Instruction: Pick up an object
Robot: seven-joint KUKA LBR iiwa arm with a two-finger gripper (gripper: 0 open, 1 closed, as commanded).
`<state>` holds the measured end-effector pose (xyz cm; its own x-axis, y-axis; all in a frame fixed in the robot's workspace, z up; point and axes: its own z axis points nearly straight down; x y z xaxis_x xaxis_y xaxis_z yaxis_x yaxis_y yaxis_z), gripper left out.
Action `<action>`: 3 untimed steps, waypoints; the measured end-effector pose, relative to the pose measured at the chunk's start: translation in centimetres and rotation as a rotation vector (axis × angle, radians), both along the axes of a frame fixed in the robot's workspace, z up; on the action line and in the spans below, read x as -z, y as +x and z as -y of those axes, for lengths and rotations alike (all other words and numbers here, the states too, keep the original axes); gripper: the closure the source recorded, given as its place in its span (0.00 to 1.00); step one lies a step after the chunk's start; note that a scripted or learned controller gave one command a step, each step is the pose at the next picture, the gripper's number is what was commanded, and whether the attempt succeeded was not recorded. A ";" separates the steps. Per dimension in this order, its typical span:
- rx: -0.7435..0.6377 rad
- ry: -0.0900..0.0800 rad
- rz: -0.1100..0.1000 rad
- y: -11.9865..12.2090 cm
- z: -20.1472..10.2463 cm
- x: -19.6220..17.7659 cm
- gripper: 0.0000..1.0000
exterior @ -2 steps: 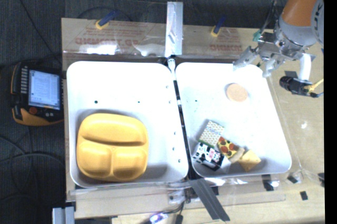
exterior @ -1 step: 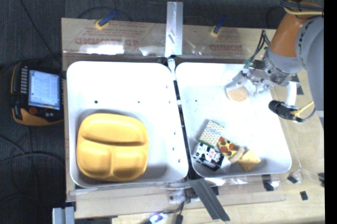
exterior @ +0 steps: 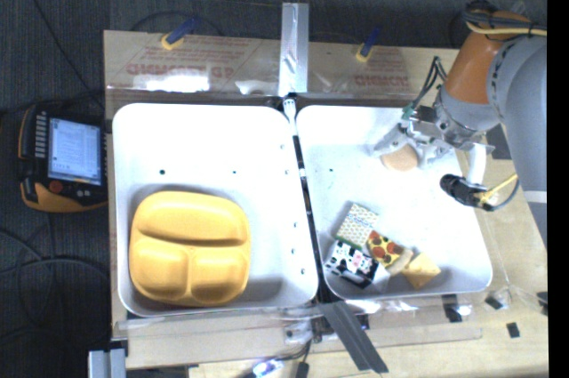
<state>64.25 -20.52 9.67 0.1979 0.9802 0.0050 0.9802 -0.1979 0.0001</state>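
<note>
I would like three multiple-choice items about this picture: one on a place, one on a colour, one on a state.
1. Where does the large yellow foam block lie?
A. left white bin
B. right white bin
C. on the bench outside both bins

2. What colour is the band above the arm's wrist?
A. green
B. orange
C. blue

3. How does the two-finger gripper stand?
A. low over a small tan piece at the right bin's far side
B. over the yellow block
C. outside both bins

Answers: 1 A, the block fills the left bin's near part. 2 B, the band is orange. 3 A, the gripper sits just above the tan piece.
</note>
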 end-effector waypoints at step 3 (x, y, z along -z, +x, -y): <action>0.049 -0.005 -0.003 -2.4 -11.3 -10.9 1.00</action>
